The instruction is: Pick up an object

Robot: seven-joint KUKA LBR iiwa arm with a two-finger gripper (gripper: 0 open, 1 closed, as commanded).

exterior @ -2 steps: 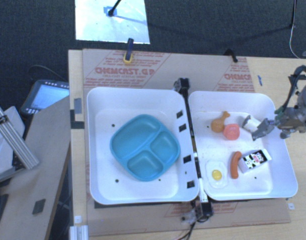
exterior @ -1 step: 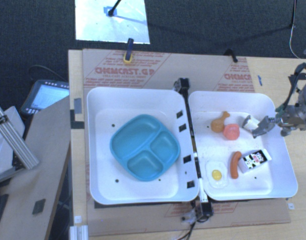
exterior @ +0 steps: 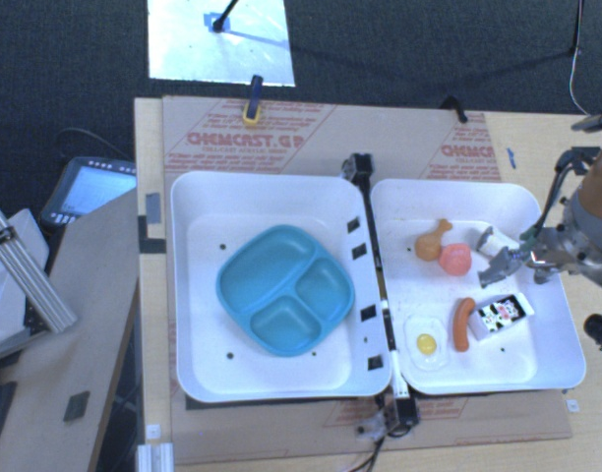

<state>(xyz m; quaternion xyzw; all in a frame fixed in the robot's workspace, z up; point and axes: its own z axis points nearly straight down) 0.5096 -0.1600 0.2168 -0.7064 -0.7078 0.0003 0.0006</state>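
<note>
Reaching in over the right bin from the right side, with the gripper hanging near the middle of that bin. Showing the two grey fingers apart, as far as can be judged, and gripping nothing between them.

Looking at several possible things to pick: a pink ball just beside the fingertips on their left, touching an orange drumstick; a small black-and-white box just below the gripper; a red sausage next to that box; a fried egg nearer to the front wall. Leaving aside the blue divided plate in the left bin, being far from the arm and too wide for these fingers.

Probably choosing between the pink ball and the box, both being nearest. For doing it well: centring directly above one single thing before descending, not between two of them. Keeping the fingers wide until they are standing on both sides of it. Turning the wrist so as to be closing across the narrow side of the box, or, for the ball, avoiding a push against the drumstick. Closing slowly, since a round ball is probably slipping out easily. Lifting straight up and checking the hold only after that.
</note>
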